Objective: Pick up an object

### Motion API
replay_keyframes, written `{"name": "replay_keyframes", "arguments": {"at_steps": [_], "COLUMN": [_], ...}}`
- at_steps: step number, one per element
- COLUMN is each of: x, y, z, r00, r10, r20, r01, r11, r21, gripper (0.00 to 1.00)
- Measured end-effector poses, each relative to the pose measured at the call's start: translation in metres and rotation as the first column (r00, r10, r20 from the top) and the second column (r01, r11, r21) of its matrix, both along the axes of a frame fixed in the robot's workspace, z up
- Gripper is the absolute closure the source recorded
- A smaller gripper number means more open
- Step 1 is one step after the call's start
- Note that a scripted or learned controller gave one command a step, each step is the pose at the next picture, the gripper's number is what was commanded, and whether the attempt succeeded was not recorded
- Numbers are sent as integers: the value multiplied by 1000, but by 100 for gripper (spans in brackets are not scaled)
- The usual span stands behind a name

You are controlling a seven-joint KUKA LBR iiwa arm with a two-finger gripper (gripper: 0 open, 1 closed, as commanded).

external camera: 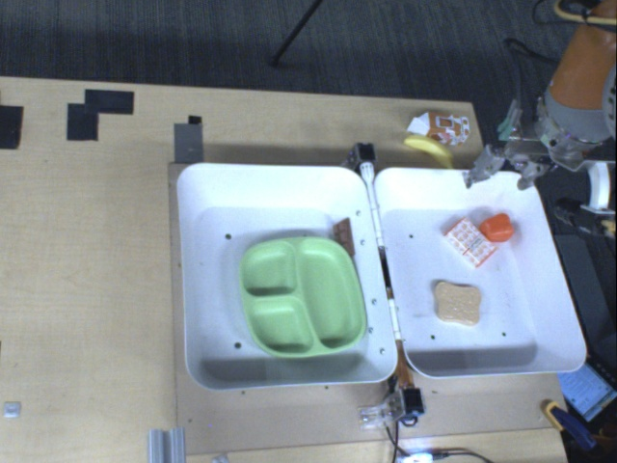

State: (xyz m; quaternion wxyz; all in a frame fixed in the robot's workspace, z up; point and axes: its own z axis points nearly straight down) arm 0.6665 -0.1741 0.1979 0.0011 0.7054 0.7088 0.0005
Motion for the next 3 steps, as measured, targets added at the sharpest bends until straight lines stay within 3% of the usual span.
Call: {"name": "replay_keyframes", "arguments": {"at_steps": [1,2,3], "x": [-32,-32,-32], "y": [35,36,36], "z": [-105,-95,-95], "r00": [1000,1000,1000], "r10": [2,5,5], "r20": [5,5,4], "r01": [-2,-5,-5], "r11": [1000,1000,1000], "r21": [-1,0,0], "gripper": [0,100,0]}}
